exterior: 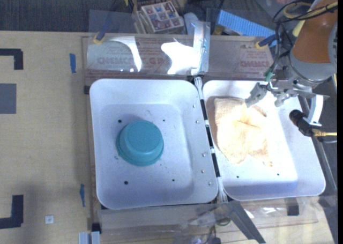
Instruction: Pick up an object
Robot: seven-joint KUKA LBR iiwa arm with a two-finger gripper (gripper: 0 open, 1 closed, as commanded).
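A crumpled pale yellow cloth (242, 130) lies in the right bin (300, 173), toward its left side. A teal bowl (140, 142) sits upside down in the middle of the left bin (107, 98). My gripper (268, 97) hangs over the far part of the right bin, just above the cloth's far right corner. Its two fingers stand apart and open, the left fingertip (255, 95) close to the cloth's edge. Nothing sits between the fingers.
The grey arm with its orange band (316, 39) comes in from the upper right, trailing cables. Clear plastic walls (161, 55) stand behind both bins. A ridge (206, 130) divides the two bins. Boxes and clutter lie beyond the bench at the top.
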